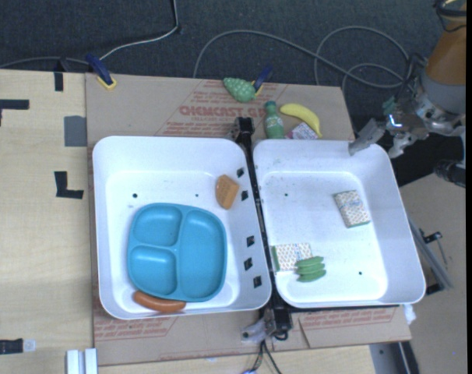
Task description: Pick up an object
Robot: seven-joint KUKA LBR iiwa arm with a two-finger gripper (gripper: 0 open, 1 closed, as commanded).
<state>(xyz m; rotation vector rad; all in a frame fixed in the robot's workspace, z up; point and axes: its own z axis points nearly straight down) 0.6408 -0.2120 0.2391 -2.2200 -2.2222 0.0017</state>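
1 hand (374, 136) over right bin's (392, 287) corner

A brown cardboard sheet (213, 115) with red lettering covers the middle of the bench. Left of it lies a pale wooden board (33, 209) marked with black tape pieces (10, 109). Behind the cardboard, dark grey carpet (80, 14) runs across the back, with thin cables (174, 10) looping over it. Light is even.

Gripper (370, 136) at the right bin's (392, 283) far right corner; packet (351, 208) nearest it, pea pod (310, 269) beyond, divided plate (176, 251) farthest, in the left bin (115, 162).
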